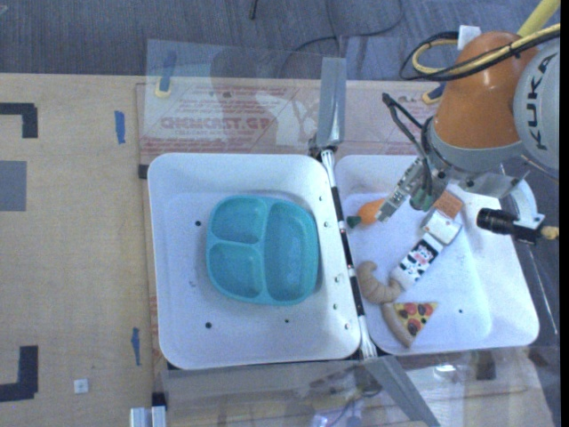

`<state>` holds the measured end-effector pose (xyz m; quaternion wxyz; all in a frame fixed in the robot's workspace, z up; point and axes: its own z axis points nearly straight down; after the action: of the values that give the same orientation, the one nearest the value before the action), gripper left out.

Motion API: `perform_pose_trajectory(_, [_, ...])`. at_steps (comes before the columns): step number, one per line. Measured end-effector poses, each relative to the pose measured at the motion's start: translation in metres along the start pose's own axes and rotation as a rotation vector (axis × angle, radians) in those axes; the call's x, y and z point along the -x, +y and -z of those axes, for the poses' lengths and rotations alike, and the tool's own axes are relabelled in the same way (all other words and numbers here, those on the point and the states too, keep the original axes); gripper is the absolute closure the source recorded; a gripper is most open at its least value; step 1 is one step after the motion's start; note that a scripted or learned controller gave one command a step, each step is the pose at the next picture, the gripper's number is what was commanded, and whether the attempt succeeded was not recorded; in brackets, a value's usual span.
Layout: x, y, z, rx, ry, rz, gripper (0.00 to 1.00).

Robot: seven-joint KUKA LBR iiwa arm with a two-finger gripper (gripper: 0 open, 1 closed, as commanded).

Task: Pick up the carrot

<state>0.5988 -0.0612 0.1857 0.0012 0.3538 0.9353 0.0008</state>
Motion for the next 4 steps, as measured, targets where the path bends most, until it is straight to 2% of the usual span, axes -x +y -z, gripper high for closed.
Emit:
perform_pose_trajectory(1, [-0.01,-0.037,0.02,-0.001,0.0,-0.249,1.0])
perform_pose_trajectory(2, [-0.056,-0.058,-0.001,-0.002,0.002,-0.369,1.0])
perform_pose_trajectory(3, [-0.043,-0.043,0.023,-0.001,-0.001,-0.765,1.0])
perform_pose_trajectory(4, [-0.037,-0.068,0.039,-0.002,-0.001,-0.8,1.0])
